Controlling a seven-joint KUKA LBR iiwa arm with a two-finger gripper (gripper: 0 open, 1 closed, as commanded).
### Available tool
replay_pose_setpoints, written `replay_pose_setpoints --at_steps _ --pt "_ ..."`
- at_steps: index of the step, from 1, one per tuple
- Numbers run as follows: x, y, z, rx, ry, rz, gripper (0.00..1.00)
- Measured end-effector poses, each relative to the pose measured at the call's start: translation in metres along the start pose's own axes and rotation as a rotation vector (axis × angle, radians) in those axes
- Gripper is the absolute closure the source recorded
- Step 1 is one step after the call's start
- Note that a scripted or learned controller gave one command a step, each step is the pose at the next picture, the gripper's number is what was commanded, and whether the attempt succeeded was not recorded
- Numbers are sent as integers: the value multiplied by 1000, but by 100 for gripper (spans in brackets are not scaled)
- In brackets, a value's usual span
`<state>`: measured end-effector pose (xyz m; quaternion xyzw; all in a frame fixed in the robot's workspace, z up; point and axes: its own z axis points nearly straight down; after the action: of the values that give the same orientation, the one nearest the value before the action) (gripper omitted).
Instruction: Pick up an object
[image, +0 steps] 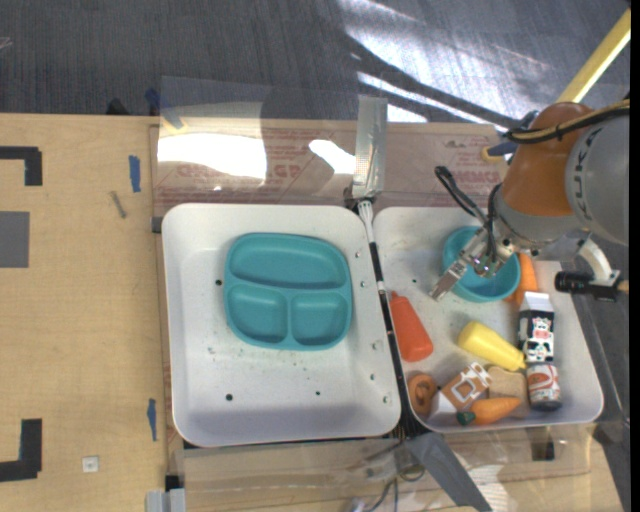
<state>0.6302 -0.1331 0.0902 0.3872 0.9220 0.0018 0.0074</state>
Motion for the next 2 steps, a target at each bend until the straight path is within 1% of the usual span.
replay_pose_setpoints --at_steps 1,2 --pt "29 -4 -1 1 3 277 0" --pt "32 -77 -2 -6 7 405 0"
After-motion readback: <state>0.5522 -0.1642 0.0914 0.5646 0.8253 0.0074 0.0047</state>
